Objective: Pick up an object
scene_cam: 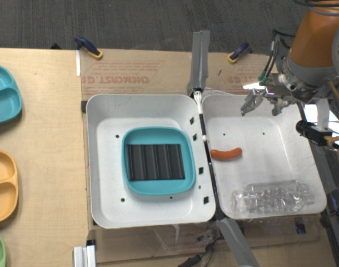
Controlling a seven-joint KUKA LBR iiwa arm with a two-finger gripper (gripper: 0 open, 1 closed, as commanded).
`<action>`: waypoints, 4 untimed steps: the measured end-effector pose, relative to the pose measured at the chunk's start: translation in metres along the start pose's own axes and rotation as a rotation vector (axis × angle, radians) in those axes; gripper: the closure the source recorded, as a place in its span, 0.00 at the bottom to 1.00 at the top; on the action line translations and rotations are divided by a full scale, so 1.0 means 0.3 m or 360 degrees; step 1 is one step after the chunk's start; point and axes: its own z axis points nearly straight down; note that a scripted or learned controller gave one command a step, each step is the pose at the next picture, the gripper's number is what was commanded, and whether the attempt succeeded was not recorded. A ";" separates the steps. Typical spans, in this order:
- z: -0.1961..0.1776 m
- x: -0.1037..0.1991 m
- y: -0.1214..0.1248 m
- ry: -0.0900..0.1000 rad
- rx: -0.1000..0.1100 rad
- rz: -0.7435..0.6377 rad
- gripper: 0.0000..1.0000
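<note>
- The orange sausage [225, 153] is a short, slightly curved toy piece with rounded ends, smooth and glossy, lying flat on the floor of the right bin [280, 149].
- It sits toward that bin's left wall, about midway between the far and near rims, with bare white floor on all sides of it.
- A clear plastic bottle [272, 198] lies on its side along the near rim of the same bin, crinkled and see-through, well apart from the sausage.
- The left bin [100, 160] holds a teal tray [158, 161] with a dark ribbed insert, resting at the middle of its floor.
- The gripper [264, 100] hangs over the far edge of the right bin, near its far right corner, with the grey wrist and orange band rising above it toward the upper right.
- Its two fingers point downward and are spread apart, and nothing lies between them.
- The gripper stands well apart from the sausage, which lies nearer the left wall.
- On the bench beyond the left bin's left rim sit a blue plate [4, 102] and an orange plate [3, 185].
</note>
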 end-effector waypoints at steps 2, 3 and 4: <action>0.511 -0.013 -0.230 0.0001 -0.0001 -0.0073 0.00; 0.482 -0.018 -0.230 0.0000 0.0000 -0.0066 1.00; 0.176 0.160 -0.127 -0.0001 -0.0005 0.0003 1.00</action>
